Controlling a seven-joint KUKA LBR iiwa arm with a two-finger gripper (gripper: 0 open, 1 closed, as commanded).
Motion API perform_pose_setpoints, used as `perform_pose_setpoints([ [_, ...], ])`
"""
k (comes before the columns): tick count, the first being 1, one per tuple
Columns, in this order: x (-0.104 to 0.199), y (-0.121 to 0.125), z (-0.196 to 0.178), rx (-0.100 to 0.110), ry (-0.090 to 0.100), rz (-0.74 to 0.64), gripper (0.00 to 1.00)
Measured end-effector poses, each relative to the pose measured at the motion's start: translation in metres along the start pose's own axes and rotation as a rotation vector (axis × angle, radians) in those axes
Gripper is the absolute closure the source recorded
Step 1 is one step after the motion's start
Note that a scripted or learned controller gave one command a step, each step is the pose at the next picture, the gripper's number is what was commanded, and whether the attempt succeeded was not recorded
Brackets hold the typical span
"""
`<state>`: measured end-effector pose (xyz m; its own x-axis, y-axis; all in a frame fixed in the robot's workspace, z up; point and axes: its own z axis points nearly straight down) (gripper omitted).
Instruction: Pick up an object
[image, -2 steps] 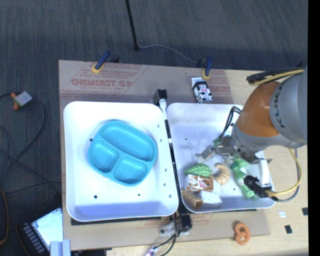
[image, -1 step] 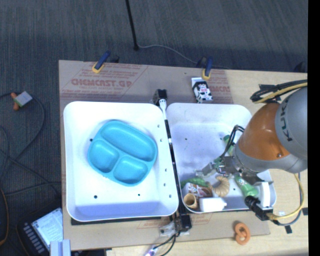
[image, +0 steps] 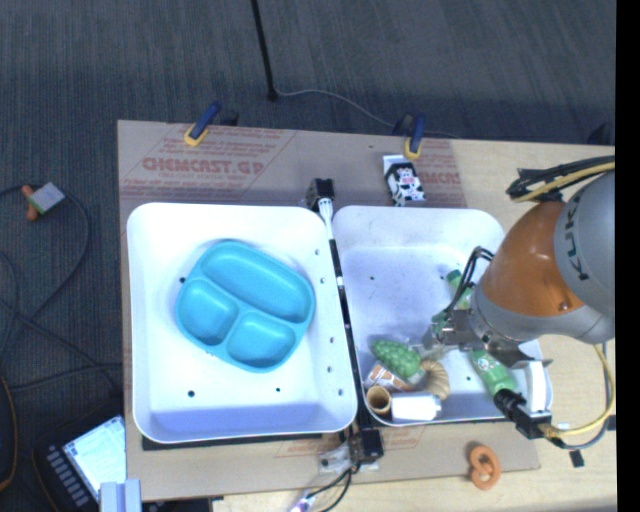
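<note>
From the overhead camera I see the pincer (image: 450, 335) low in the right bin (image: 400, 232); whether it is apart or together I cannot tell. Beside it lie a bumpy green toy (image: 396, 357), a coiled rope piece (image: 436, 375), a white cylinder (image: 413, 407) and a green bottle (image: 493, 375). The left bin (image: 150, 300) holds a glossy blue divided tray (image: 245, 305). The table (image: 200, 160) is brown board, over dark carpet (image: 90, 60)

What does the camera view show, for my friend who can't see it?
A grey and orange robot arm reaches into the right white bin, above a pile of small toys. The left white bin holds a blue divided plate.
</note>
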<state>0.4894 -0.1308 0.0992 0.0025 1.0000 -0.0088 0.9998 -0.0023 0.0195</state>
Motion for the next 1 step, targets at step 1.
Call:
perform_pose_setpoints([
  [1,-0.0122,0.0527,-0.1181,0.015,0.006,-0.003,1.0],
])
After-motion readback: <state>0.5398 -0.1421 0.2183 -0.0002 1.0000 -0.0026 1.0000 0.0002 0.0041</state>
